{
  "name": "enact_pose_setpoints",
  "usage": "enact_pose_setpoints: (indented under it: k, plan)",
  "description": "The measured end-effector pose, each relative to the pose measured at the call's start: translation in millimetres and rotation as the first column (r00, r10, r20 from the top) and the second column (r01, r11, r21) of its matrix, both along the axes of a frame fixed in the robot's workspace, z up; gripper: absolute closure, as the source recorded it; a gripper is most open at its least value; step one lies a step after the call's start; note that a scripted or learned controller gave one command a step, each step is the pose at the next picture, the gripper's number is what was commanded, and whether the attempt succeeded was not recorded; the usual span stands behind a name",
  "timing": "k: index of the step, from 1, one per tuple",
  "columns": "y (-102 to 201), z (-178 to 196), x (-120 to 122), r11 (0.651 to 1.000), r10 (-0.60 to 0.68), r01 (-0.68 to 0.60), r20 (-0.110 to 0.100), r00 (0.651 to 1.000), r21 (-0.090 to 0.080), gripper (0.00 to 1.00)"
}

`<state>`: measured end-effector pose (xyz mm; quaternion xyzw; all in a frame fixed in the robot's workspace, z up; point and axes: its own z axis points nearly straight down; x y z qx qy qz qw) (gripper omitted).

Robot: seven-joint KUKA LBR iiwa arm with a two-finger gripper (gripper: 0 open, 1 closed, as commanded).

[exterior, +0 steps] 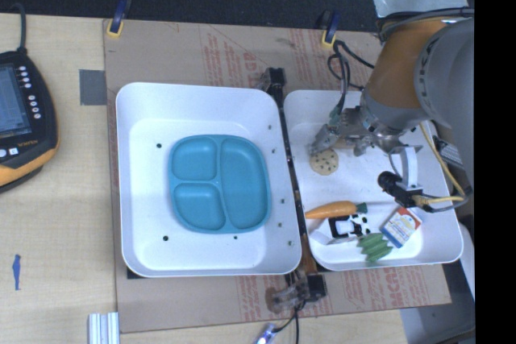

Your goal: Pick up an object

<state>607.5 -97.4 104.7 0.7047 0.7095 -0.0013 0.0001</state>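
Your claw (325,142) sits in the upper left part of the right bin (451,254), its tips down just above the one round cookie (324,164) and perhaps touching its top edge, but you cannot tell from this angle whether it is open or closed, and nothing shows gripped in it. Count two white bins side by side: the left bin (137,173) holds one blue divided plate (219,183). Along the lower edge of the right bin lie one orange carrot (331,210), one black-and-white piece (347,227), one green vegetable (375,247) and one small red, white and blue box (401,226).
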Motion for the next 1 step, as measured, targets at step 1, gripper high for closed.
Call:
enact_pose_setpoints:
  k: [1]
  plan:
    - [-1.0, 10.2, 0.1, 1.0, 0.001, -0.001, -0.001, 1.0, -0.001, 1.0]
